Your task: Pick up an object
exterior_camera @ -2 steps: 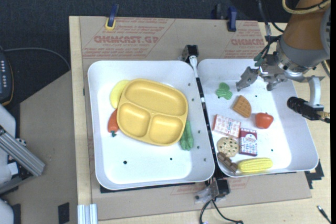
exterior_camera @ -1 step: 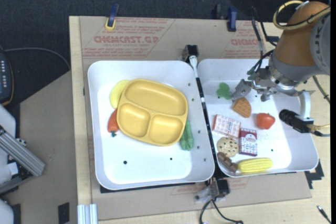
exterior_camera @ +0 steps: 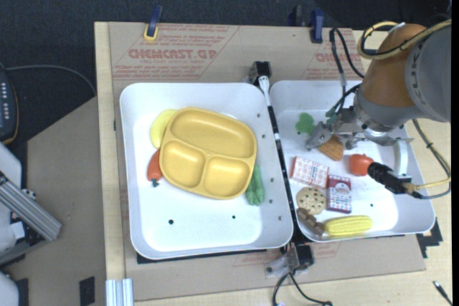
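Two shallow white bins sit side by side on the desk point(exterior_camera: 215, 46). The left bin point(exterior_camera: 201, 229) lies well to the left of the tool, and everything in it is far from the tool:
- a red-orange pepper-like item point(exterior_camera: 154, 167) against the left edge of a yellow divided tray point(exterior_camera: 208, 153);
- a yellow fruit point(exterior_camera: 161, 125) partly under the tray's upper left corner;
- a green leafy item point(exterior_camera: 254, 186) touching the tray's lower right corner.

The right bin point(exterior_camera: 405, 215) holds the rest.
- A green piece point(exterior_camera: 306, 122) lies just left of the tool, slightly above it.
- A red-and-white printed box point(exterior_camera: 309, 171) lies below and left of the tool.
- A round cookie point(exterior_camera: 310, 198) lies further below that.

The tool point(exterior_camera: 324, 136) hangs low over the upper middle of the right bin. Whether it is spread or pressed together cannot be told, and nothing is visibly gripped.

- A tan wedge point(exterior_camera: 332, 150) lies just below and right of the tool, apparently touching its tip.
- A small red box point(exterior_camera: 338, 195) lies below the wedge.
- A corn cob point(exterior_camera: 348, 226) lies near the bin's lower edge.
- A red round item point(exterior_camera: 360, 164) lies to the right of the wedge.

The arm point(exterior_camera: 391, 82) reaches in from the right.
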Tool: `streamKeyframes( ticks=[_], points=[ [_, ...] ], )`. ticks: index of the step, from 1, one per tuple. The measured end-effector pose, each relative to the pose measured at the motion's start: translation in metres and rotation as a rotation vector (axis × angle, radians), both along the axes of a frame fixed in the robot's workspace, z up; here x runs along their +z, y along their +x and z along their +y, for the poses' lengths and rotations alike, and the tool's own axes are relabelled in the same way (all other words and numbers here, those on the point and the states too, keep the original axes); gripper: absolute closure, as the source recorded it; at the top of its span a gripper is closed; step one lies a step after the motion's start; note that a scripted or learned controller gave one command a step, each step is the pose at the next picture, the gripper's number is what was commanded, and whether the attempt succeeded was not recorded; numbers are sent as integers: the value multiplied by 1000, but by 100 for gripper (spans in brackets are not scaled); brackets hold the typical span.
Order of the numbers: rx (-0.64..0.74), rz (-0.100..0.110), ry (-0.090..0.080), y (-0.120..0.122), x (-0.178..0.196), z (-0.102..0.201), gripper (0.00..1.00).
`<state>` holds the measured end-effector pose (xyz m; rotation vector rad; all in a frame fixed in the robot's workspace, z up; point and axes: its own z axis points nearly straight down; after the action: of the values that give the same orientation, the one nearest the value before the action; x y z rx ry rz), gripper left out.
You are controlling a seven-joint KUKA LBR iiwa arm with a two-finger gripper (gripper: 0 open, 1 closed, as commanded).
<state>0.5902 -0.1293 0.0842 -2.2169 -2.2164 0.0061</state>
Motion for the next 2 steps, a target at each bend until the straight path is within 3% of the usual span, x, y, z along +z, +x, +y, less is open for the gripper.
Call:
streamKeyframes(
  ticks=[1,2],
  points=[
    [-1,-8,-2,2,14,-1,100],
    [1,-14,-4,-5,69,4,100]
  ],
)
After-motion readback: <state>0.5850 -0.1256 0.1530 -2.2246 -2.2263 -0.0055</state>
